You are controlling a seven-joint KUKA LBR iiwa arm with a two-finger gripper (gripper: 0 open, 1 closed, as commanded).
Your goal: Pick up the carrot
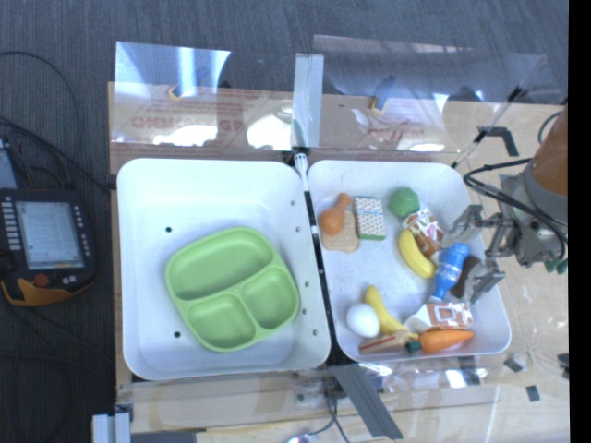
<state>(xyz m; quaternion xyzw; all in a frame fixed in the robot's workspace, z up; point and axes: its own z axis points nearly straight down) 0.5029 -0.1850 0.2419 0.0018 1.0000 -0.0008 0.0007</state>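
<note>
The carrot [447, 341], orange and lying flat, rests against the front wall of the right bin [485, 344], near its front right corner. A small carton [447, 316] lies just behind it. My gripper [474, 250] hovers over the right side of that bin, behind the carrot and well apart from it. Its fingers [464, 220] are spread open with nothing held between them. A blue bottle [451, 269] lies just left of the gripper.
The right bin also holds two bananas [415, 252] [380, 307], a white egg [363, 320], a green ball [404, 201], a patterned box [370, 218], toast [342, 239] and a drumstick [334, 214]. A green divided plate [234, 287] lies in the left bin [148, 201].
</note>
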